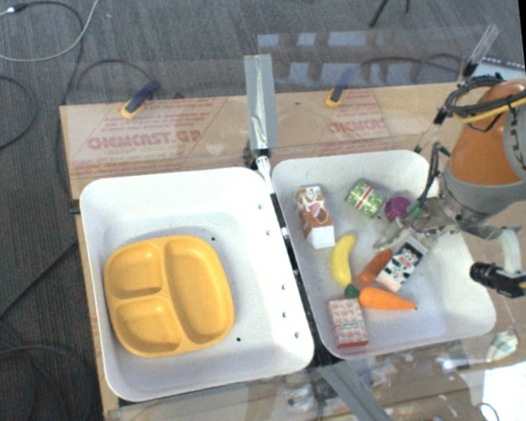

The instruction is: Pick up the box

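Near edge of the right bin (465, 323): red box (348, 322) is lying flat beside a carrot (386, 299). Farther back, the gripper (415, 235) is hovering, finger state indeterminable; it should be descending squarely over the box.

Hand (406, 243) low in right bin (465, 323), over a small box (400, 266); carrot (385, 299) just beside, banana (344, 258) left.

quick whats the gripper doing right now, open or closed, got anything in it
gripper: low in the right bin, on a small black-and-white box; open or closed cannot be told, nor whether it has hold of the box.
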